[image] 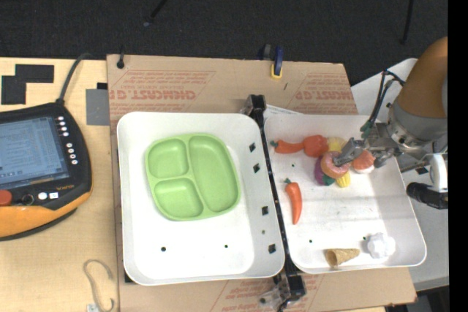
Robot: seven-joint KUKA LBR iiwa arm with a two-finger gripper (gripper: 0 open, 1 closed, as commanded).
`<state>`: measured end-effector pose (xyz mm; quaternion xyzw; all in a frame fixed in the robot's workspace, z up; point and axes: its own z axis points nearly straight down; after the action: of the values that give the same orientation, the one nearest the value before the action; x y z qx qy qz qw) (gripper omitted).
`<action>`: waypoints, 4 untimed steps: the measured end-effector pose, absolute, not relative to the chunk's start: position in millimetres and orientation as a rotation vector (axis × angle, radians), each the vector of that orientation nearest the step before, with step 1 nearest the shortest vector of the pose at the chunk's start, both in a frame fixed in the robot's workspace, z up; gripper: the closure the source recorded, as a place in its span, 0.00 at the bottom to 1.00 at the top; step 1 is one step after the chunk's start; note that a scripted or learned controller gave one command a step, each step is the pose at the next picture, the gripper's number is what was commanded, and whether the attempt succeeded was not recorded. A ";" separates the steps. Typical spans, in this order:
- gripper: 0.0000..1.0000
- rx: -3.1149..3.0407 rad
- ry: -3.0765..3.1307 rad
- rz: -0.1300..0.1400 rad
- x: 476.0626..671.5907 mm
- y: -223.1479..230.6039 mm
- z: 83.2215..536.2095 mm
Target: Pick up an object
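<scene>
My gripper (351,155) reaches in from the right and hovers low over the upper middle of the right bin (409,230). Right under and beside it lies a cluster of small toys: a pink, purple and yellow piece (330,171) and an orange piece (363,162). An orange toy with a long tip (303,145) lies just left of the cluster. A red chili pepper (294,201) rests lower left in the same bin. Near the bin's front edge are a tan cone (341,256) and a white crumpled object (378,246).
The left bin (139,245) holds a green divided plate (193,176). A black clamp strip (268,179) runs between the bins. A teach pendant (36,168) lies on the bench at far left. Cables hang beside the arm at right.
</scene>
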<state>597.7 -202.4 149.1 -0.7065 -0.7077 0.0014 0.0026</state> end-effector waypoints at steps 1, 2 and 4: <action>0.00 -2.227 -2.228 -0.010 602.3 -198.5 130.1; 0.00 -2.218 -2.230 -0.002 604.7 -196.2 88.5; 1.00 -2.223 -2.223 -0.002 614.7 -188.6 160.8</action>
<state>614.7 -188.6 160.8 -0.7071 -0.7072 -0.0007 -0.0011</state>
